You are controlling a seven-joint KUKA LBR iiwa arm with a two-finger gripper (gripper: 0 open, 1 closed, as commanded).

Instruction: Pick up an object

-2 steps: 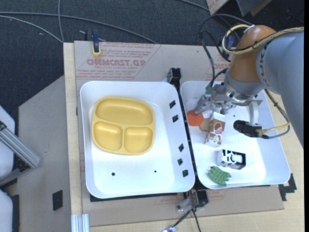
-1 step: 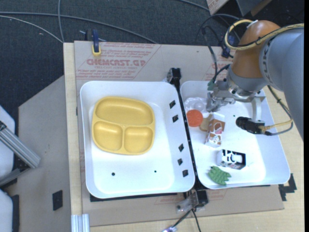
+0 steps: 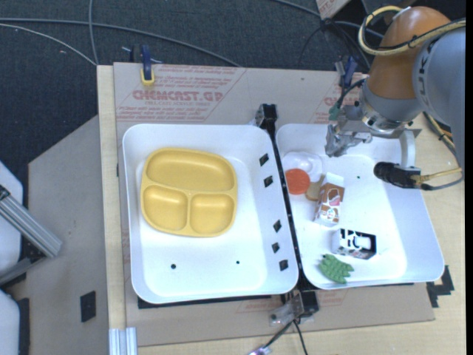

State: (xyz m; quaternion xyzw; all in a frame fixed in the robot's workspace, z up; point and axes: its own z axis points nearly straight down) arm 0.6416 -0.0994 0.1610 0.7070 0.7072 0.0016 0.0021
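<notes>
Right bin (image 3: pixel 414 228), contents: orange round piece (image 3: pixel 297 181), brown-and-white carton (image 3: pixel 329 203), black-and-white packet (image 3: pixel 358 243), green leafy item (image 3: pixel 336 268), all clustered near the left wall; left bin (image 3: pixel 255 261) holds a yellow divided plate (image 3: pixel 189 191). Gripper (image 3: pixel 335 143) poised at the right bin's far end, just beyond the orange piece, nothing seen held; open or closed cannot be told. Recommended handling, as a judgement: descend squarely over one item standing apart from its neighbours, keeping off the bin wall

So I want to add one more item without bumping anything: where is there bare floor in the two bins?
Left bin: a wide strip in front of the yellow divided plate, and a narrower one to its right. Right bin: the right half, beside the black-and-white box. Crowded: its left side, with orange lid, brown carton, green toy, and gripper above.
</notes>
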